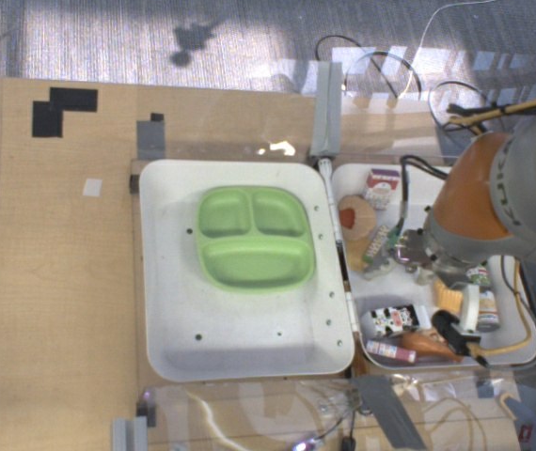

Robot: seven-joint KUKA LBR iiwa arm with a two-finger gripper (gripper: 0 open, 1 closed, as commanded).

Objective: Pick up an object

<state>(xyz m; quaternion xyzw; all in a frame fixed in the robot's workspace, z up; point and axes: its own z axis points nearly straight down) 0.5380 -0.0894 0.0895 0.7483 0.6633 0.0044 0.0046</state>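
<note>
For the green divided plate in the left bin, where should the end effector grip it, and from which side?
Probably the green divided plate's raised outer rim, from straight above. It lies flat and alone in the left bin, too wide to span, so one finger inside a compartment and one outside suits it.

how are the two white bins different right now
The left bin holds a single green divided plate lying flat near its middle; the right bin is crowded with many small mixed items. The left bin shows in full, while the right bin is partly covered by the arm, which reaches down into it. Both are shallow and white with rounded corners, set side by side.
</note>
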